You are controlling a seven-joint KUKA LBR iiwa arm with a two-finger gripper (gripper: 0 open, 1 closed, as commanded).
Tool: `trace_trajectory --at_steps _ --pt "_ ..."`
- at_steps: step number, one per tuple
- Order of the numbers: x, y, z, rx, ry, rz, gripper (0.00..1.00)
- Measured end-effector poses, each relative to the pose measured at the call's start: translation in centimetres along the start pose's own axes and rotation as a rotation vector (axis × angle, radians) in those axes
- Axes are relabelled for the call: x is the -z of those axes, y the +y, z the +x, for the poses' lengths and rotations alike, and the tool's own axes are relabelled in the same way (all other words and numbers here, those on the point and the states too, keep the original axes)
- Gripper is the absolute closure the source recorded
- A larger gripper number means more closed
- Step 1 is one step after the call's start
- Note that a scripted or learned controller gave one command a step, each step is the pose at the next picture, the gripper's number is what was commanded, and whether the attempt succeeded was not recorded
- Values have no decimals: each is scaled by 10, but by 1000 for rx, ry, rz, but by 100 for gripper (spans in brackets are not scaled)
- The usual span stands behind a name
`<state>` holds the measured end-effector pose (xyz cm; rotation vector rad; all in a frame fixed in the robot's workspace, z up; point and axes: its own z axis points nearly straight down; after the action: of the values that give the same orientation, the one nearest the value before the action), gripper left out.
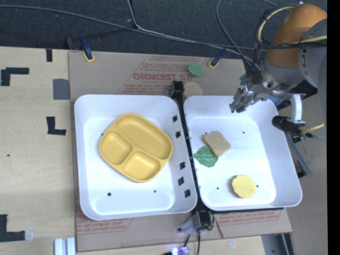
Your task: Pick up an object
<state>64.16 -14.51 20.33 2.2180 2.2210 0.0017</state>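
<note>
The right bin [276,142] holds a tan toast-like piece [216,142], a green leafy piece [205,156] touching its lower left side, and a round yellow piece [243,186] near the front. My gripper [240,102] hangs over the bin's back edge, above and right of the tan piece, well apart from all three. Nothing shows between its fingers.
The left bin [90,116] carries a yellow divided tray [136,147]. A small green piece [195,69] lies on the cardboard behind the bins, by a pale disc [193,88]. Cables trail across the dark back area. The arm's grey body [297,52] fills the upper right.
</note>
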Motion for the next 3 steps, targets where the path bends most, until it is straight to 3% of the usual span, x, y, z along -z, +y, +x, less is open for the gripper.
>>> trace_trajectory --at_steps 1,3 --pt "43 3 -1 0 0 -1 100" --pt "30 -44 88 3 2 6 100"
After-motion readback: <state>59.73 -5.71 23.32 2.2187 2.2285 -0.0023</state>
